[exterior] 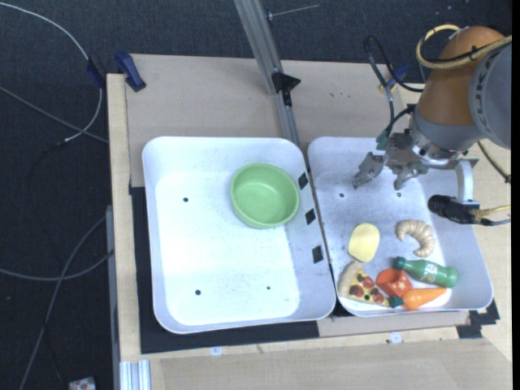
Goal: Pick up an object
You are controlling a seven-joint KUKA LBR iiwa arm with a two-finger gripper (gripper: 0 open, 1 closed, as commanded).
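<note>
Two shallow white bins sit on the desk; the right bin [341, 157] holds a green plastic bottle [426, 271], no label readable. Above its far end, the claw [380, 175] hangs spread, pinching nothing.

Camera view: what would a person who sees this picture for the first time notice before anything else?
Probably the green bowl, alone in the left bin. Next, the bright toy food crowded in the near corner of the right bin: a yellow piece, a croissant, a green bottle, a carrot and a pizza slice. The gripper hangs open above that bin's far end, holding nothing.
</note>
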